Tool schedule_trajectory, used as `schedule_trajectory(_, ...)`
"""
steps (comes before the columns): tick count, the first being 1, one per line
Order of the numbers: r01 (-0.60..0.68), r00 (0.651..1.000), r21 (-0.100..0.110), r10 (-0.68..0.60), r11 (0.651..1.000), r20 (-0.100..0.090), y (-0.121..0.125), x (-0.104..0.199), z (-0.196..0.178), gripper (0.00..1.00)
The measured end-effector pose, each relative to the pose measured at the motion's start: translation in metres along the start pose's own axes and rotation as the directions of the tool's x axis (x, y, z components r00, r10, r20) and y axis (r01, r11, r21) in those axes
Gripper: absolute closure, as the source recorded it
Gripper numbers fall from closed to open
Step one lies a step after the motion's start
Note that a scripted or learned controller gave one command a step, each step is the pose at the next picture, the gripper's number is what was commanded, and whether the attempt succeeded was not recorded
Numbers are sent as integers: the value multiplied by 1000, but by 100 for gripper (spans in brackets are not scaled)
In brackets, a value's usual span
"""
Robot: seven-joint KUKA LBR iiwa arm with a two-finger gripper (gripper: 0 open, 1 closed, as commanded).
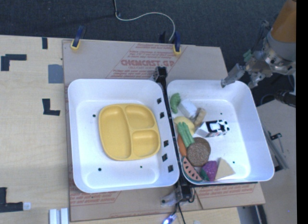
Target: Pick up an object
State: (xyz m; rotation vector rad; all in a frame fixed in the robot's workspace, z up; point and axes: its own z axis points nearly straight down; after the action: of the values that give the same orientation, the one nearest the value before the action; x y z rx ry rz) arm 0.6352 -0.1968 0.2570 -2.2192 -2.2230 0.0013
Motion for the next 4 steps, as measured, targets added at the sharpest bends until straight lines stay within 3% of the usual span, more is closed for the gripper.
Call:
schedule_trajectory(1, -2, 1000, 9, 2, 1000, -1, -5, -18, 81, 0)
schedule_trajectory(2, -2, 1000, 6, 2, 1000, 0, -36, -27, 175, 0)
schedule_trajectory(3, -2, 1000, -3, 2, 1000, 1, -99, 15, 171, 0)
schedule_trajectory(4, 1, 1000, -3, -1, 1000, 1, -57, 20, 172, 0)
